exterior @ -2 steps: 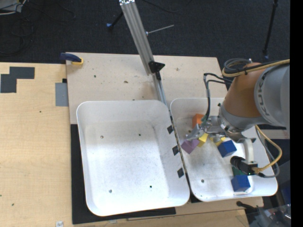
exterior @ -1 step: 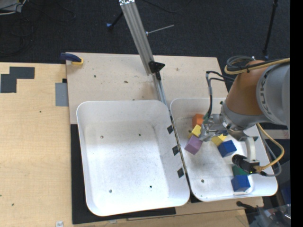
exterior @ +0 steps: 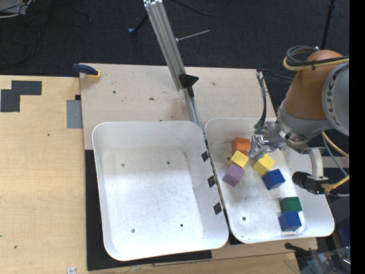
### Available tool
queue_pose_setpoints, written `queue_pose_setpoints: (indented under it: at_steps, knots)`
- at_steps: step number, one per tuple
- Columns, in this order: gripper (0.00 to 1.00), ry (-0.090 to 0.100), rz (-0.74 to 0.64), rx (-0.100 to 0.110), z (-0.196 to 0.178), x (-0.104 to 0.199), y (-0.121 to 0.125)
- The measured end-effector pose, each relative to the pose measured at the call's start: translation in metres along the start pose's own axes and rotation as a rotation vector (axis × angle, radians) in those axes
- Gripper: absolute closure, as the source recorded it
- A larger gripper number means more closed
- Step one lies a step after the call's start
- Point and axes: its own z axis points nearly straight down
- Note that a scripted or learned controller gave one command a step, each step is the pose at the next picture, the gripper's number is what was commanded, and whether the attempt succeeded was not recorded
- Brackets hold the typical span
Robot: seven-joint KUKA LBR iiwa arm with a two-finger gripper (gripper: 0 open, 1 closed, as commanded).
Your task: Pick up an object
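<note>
The right bin (exterior: 319,224) holds several coloured blocks. An orange block (exterior: 241,145), a yellow block (exterior: 239,158) and a purple block (exterior: 232,175) cluster near its left side. Another yellow block (exterior: 263,164) and a blue block (exterior: 274,178) lie just right of them. A green block (exterior: 291,204) and a second blue block (exterior: 290,220) sit near the front right corner. My gripper (exterior: 259,148) hangs low over the bin between the orange block and the right-hand yellow block, its tips close above them.
The left bin (exterior: 114,136) lies beside the right one, joined by black clips along the shared rim. A slanted aluminium bar (exterior: 169,44) rises behind the bins. A blue and yellow clamp (exterior: 86,70) sits at the bench's back left corner.
</note>
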Motion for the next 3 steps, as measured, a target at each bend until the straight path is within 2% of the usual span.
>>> queue_pose_setpoints:
  at_steps: [1, 2, 3]
  knots:
    - [1.00, 0.000, -0.001, -0.001, -0.063, 0.001, 0.003]
    - [1.00, 0.001, -0.001, 0.003, -0.085, -0.001, 0.003]
    - [1.00, 0.003, -0.002, 0.008, -0.069, 0.043, -0.011]
